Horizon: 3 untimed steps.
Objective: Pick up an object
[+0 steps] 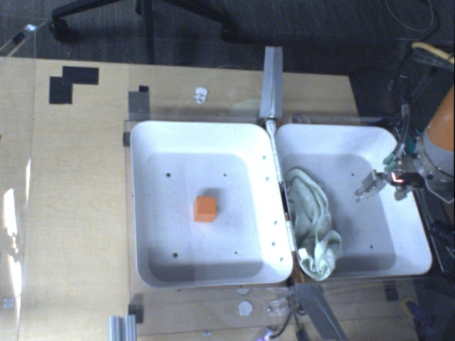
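- Squarely on the floor of the left bin (142,190) sits a small orange cube (205,209), a little below the bin's middle, flat on one face and touching nothing else.
- Over in the right bin (370,137), a pale green cloth (313,222) lies crumpled along the left wall, running from about mid-bin down to the near left corner, where it bunches up.
- At the right side of that bin, the claw (371,185) hangs over the floor, well apart from the cloth and far from the cube, with nothing between its fingers.
- Its fingers (365,184) point left; how wide they stand I cannot tell, since they blur against the white floor.
- Behind the claw, the grey arm (430,165) comes in from the right edge, its orange band (441,130) just showing.
- Both bins sit side by side on a light wooden table (71,190), with a grey metal bar (272,84) standing upright behind the seam between them.
- On the table's far left lies black tape (71,82); a chair base (142,6) stands on the dark floor beyond.
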### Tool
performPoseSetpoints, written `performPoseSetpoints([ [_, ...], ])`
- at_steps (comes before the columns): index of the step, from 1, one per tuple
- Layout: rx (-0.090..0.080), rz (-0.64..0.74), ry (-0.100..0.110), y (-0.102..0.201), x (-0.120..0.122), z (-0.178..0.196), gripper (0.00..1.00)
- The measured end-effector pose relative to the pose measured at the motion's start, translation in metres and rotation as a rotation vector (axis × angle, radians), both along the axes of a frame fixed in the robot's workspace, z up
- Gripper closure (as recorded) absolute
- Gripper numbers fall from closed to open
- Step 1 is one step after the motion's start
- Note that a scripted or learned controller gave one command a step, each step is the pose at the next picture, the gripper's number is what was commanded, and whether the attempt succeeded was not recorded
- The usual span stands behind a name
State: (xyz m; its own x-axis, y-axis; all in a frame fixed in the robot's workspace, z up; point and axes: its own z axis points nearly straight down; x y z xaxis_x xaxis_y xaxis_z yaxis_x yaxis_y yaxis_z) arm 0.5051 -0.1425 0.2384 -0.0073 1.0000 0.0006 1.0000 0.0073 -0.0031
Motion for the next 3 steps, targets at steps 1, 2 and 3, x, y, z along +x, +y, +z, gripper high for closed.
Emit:
performPoseSetpoints([
  [1,0.000,0.183,-0.002,0.010,0.043,-0.138,0.00],
  [2,0.001,0.186,-0.002,0.011,0.045,-0.130,1.00],
  [3,-0.001,0.160,-0.004,0.025,0.080,-0.128,1.00],
])
